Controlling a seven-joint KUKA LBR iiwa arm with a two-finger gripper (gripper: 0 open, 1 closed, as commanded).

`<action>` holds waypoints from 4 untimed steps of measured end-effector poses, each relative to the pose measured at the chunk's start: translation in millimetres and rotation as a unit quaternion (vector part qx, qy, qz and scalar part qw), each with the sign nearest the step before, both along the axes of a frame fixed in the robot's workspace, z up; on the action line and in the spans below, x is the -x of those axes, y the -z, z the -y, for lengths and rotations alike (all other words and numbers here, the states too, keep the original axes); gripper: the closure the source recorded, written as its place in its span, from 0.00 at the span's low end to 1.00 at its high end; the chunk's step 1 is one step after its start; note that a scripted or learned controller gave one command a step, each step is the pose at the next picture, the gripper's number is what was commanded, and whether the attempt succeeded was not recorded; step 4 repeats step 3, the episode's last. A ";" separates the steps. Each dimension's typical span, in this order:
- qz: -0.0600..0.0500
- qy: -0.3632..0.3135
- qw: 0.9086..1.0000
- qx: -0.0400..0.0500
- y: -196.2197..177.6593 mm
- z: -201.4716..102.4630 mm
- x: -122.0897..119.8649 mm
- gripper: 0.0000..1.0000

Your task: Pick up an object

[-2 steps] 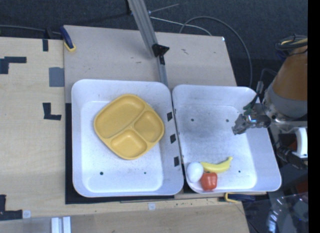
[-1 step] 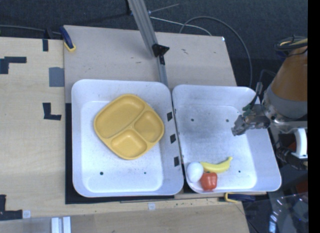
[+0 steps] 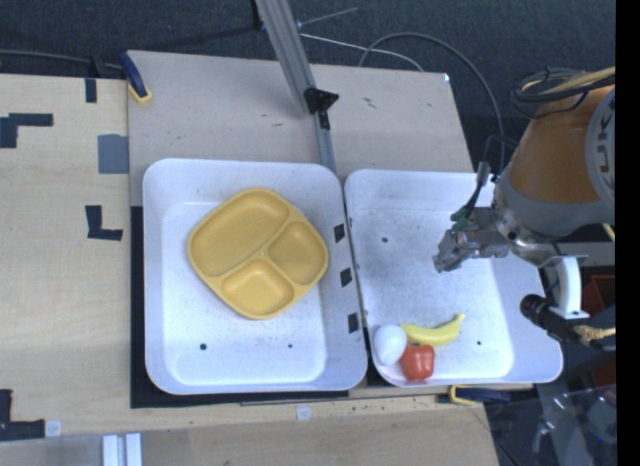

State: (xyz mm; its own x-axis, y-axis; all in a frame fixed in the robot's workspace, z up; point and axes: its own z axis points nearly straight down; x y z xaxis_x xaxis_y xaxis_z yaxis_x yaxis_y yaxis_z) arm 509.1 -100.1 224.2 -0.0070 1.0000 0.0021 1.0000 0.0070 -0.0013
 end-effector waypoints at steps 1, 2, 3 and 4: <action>0.000 -0.001 1.000 0.000 -9.9 -57.6 -1.1 1.00; -0.001 0.000 1.000 0.000 -6.3 -116.4 10.0 1.00; -0.001 -0.001 1.000 0.000 -12.5 -177.4 11.9 1.00; -0.001 -0.001 1.000 0.000 -12.5 -177.4 11.9 1.00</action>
